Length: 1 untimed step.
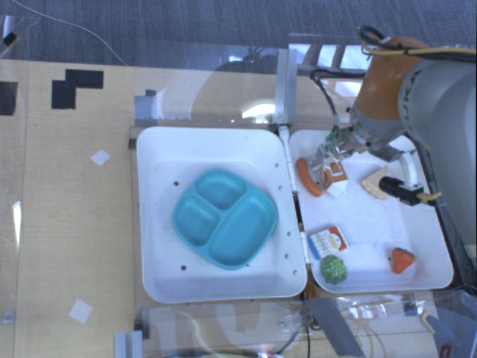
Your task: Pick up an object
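Gripper [327, 155] low over the far-left part of the right bin [373, 228], the grey arm with its orange band reaching in from the right. Spread or pressed together? Cannot tell from this angle, since the tip blurs into what lies beneath it.

Right under it, on the near side, sits a small brown-and-white carton [336, 176]. It looks to be touching the tip or just short of it, but nothing shows it being gripped. Just left of the carton, a toy sausage [308, 177] lies along the bin's left wall. To the carton's right, a pale wedge [372, 184] that could be bread or cheese rests apart from it.

Down at the near end, a little red-and-white box [328, 241] lies near the left wall, with a green toy broccoli [333, 269] just beside it, nearer still. Well across to the right, a red-orange toy strawberry [402, 259] sits on its own.

Over in the left bin [153, 200], a teal divided plate [226, 218] lies flat in the middle, turned at an angle, three compartments facing up.
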{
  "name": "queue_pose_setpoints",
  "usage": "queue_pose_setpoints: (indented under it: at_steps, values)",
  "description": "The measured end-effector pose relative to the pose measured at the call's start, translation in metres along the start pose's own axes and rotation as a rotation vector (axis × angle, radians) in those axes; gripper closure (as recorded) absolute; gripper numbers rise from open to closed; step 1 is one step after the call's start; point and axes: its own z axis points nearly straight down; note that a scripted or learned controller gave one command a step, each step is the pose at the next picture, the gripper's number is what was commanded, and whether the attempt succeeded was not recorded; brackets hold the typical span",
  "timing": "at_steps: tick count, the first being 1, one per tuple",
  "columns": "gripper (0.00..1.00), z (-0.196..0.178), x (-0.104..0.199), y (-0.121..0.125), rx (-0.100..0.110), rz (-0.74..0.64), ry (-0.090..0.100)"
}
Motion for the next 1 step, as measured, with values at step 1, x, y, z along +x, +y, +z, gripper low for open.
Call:
queue_pose_setpoints:
  at_steps: [1]
  values:
    - [1.00,-0.1188,0.0553,0.0230,0.008,-0.017,0.006]
